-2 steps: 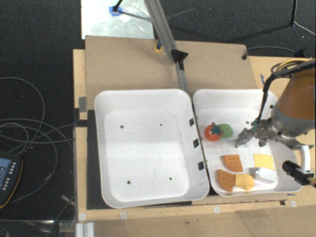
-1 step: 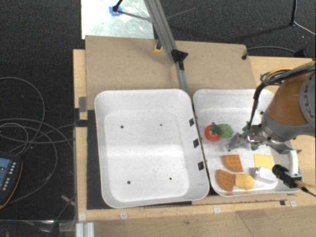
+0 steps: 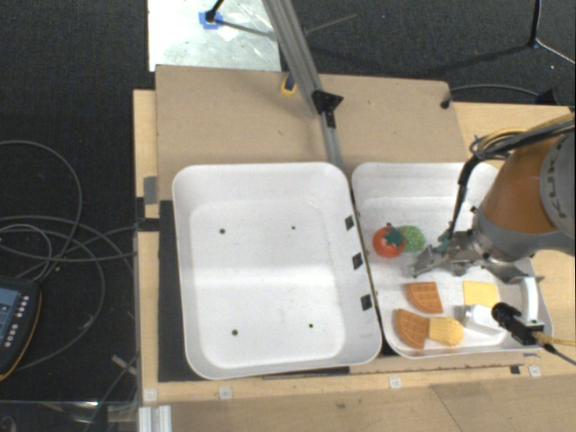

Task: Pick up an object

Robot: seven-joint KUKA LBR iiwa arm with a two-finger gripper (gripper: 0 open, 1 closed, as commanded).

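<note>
Tomato toy [image 3: 388,242] lies just left of the claw [image 3: 430,261]; claw spread undeterminable. Approach step; next needs descent, closure.

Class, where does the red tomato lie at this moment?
The red tomato lies in the right-hand bin, near its left wall, touching a green item on its right and above the waffle piece.

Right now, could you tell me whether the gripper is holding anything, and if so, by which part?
Nothing shows between its fingers. The gripper hangs over the right bin, beside the tomato and above a waffle piece.
</note>
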